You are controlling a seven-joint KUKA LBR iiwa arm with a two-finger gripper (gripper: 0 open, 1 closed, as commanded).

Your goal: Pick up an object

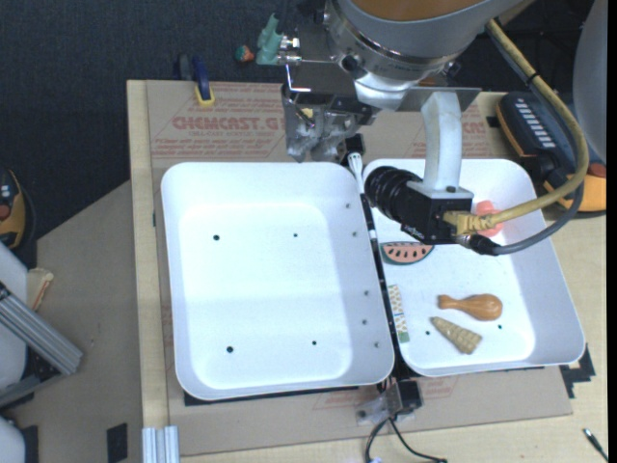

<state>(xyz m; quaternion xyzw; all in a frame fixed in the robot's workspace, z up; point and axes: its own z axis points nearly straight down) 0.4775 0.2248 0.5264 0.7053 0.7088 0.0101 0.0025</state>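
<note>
Two shallow white bins are seen side by side on a brown board printed with red lettering, which rests on a pale bench; dark carpet lies beyond its far edge. The left bin bears only four small dark dots. In the right bin a watermelon-slice toy lies by the inner wall, a tan drumstick-shaped toy sits nearer the front, and a ridged cone-shaped toy rests just beside it. A pink object is partly hidden behind the arm's fittings. A blue and yellow clamp is fixed at the board's far edge.

The grey arm is held over the far side of the bins, its wrist pointing down. The gripper is placed at the far rim of the left bin, over the board. Whether it is spread or closed cannot be told.
</note>
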